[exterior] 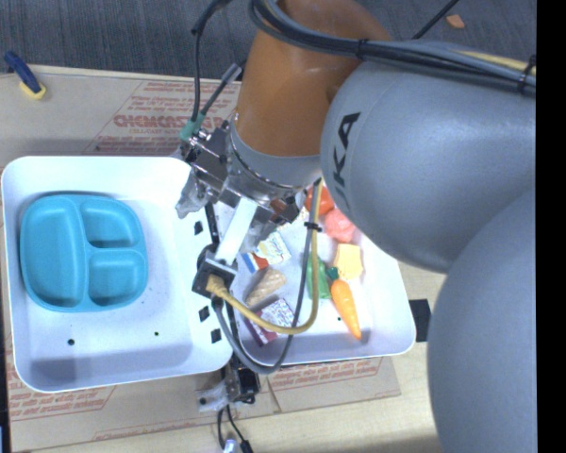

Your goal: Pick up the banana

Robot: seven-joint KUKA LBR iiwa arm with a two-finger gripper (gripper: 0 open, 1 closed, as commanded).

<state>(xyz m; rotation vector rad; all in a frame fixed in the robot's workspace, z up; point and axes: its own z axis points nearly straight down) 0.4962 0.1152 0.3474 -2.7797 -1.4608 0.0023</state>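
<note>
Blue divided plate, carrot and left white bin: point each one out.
Blue divided plate [83, 250], camera view, its middle ridge.
Carrot [346, 308], camera view, its orange body.
Left white bin [113, 340], camera view, bare floor near front.

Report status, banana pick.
Gripper low over right bin. Banana: cannot tell, arm covers much of bin. Carrot, packet close by.

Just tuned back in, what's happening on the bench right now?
The KUKA arm is stretched in over the right bin, its wrist low above a jumble of toy food: a carrot, a yellow block, some small packets. The arm hides much of that bin, so a grasp can't be confirmed. The left bin holds a blue divided plate.
</note>
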